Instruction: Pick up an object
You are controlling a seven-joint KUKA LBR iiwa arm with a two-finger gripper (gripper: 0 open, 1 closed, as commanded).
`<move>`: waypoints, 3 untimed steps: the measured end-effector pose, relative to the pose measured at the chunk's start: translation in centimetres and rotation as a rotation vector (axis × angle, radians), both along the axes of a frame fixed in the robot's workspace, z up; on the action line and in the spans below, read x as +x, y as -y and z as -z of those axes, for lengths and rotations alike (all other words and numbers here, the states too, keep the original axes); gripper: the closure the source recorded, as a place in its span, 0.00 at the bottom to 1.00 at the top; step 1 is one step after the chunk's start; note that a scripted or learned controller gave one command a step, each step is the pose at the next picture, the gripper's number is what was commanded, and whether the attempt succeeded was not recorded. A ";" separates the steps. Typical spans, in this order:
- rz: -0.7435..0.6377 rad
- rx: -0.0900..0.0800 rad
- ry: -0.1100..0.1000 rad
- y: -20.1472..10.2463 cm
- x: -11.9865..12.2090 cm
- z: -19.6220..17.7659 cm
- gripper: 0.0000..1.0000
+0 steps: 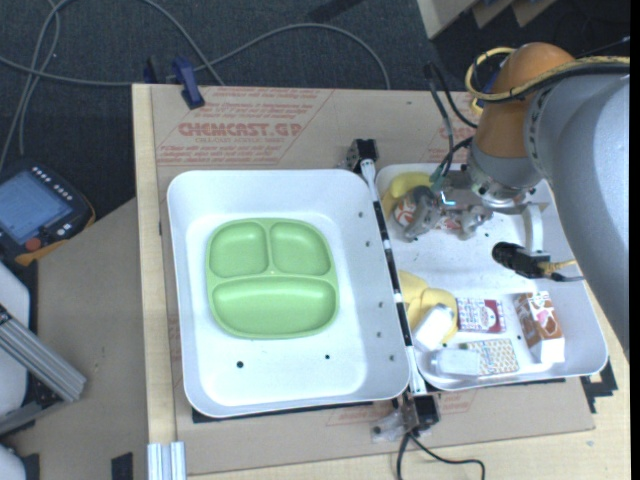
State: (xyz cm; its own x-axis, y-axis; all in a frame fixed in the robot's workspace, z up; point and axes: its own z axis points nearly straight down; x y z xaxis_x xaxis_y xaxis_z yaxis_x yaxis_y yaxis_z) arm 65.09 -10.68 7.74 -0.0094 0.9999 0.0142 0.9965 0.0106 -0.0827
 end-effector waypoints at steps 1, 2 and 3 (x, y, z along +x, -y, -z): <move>0.006 -0.011 0.038 0.6 0.7 -3.1 0.00; 0.011 -0.015 0.080 5.3 -5.1 -0.7 0.00; 0.007 -0.017 0.100 -0.3 -15.6 -0.9 0.00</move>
